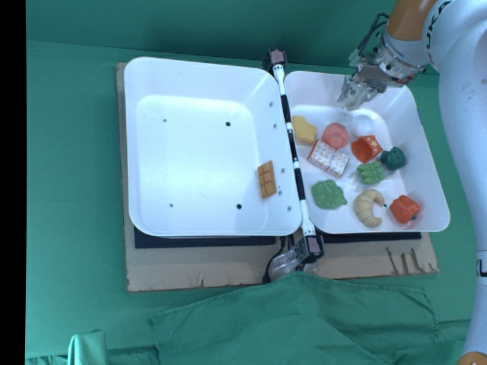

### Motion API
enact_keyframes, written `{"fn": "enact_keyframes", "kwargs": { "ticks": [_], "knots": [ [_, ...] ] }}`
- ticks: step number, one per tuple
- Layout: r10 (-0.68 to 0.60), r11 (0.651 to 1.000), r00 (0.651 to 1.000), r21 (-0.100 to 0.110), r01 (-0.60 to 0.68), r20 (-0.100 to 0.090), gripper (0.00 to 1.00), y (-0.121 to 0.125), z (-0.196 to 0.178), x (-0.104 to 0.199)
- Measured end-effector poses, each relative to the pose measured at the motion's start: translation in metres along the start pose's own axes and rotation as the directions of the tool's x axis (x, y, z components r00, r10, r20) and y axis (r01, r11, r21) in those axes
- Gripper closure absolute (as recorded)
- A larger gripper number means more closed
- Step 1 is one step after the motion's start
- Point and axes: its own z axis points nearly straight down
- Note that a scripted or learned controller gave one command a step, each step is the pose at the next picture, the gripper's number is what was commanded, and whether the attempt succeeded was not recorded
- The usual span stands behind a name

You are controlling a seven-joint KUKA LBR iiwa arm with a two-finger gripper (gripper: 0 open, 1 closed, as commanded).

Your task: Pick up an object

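My gripper (351, 102) hangs over the back of the right bin (430, 196), above its bare floor and just behind a white ball (364, 123). Its fingers point down with a small gap and nothing between them. Below it in that bin lie a yellow block (303, 130), a pink-red piece (335, 135), a red-and-white waffle-like block (328, 158), an orange-red cube (366, 148), a dark green piece (393, 158), a light green piece (371, 172), a green leafy piece (329, 195), a croissant (370, 207) and an orange pepper (404, 209).
The left bin (152, 204) holds a single brown chocolate-bar piece (266, 179) near its right wall. A black-and-white striped divider (292, 139) runs between the bins. Green cloth (304, 318) lies bunched in front of the bench.
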Motion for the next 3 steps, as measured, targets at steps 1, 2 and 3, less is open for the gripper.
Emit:
{"fn": "enact_keyframes", "kwargs": {
  "ticks": [1,2,3],
  "knots": [
    [0.008,1.000,1.000,-0.020,-0.008,0.015,1.00,-0.054,0.011,-0.005],
    [0.002,1.000,1.000,-0.029,-0.002,0.015,1.00,-0.011,-0.088,0.022],
    [0.010,1.000,1.000,-0.005,-0.010,0.013,1.00,-0.046,0.006,-0.002]
  ]
}}
